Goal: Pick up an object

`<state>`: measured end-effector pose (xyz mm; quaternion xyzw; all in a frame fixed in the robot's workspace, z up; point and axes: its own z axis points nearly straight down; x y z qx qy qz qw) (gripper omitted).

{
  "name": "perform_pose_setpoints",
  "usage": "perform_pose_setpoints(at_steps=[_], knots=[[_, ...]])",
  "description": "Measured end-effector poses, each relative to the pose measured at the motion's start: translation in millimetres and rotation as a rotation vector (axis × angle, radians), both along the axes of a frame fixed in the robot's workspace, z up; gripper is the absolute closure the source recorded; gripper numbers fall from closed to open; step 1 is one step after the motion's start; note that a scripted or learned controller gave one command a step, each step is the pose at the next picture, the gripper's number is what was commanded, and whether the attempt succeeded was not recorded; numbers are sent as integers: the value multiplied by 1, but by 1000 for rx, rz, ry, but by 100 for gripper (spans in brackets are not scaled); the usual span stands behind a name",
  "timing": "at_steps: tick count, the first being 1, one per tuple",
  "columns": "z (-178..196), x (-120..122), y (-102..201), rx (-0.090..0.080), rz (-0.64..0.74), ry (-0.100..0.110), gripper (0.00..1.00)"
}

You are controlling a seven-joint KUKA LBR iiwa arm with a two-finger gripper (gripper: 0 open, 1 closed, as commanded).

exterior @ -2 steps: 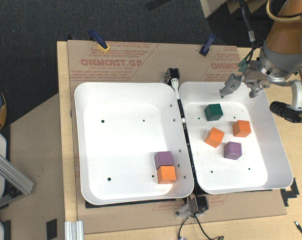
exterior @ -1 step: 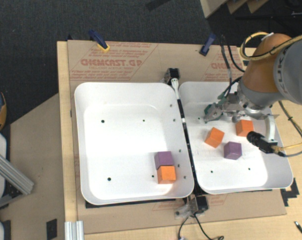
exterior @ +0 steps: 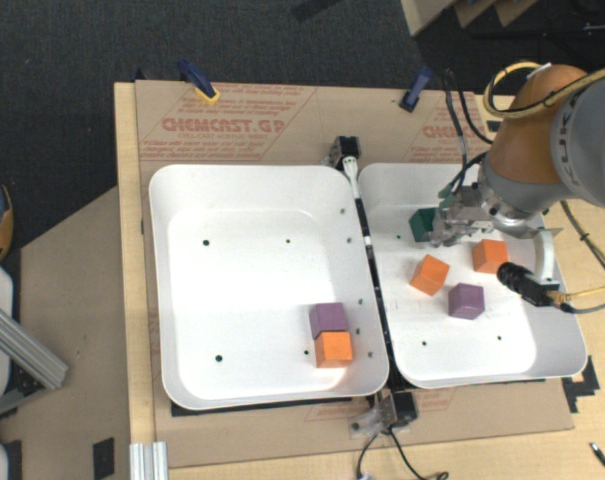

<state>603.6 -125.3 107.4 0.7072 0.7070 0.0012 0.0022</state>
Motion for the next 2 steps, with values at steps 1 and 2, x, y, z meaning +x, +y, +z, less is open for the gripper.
perform_pose_setpoints(at_steps=[1,2], knots=[[84,67,53,2,8,-10,100],[155,65,95,2,6,-6,100]])
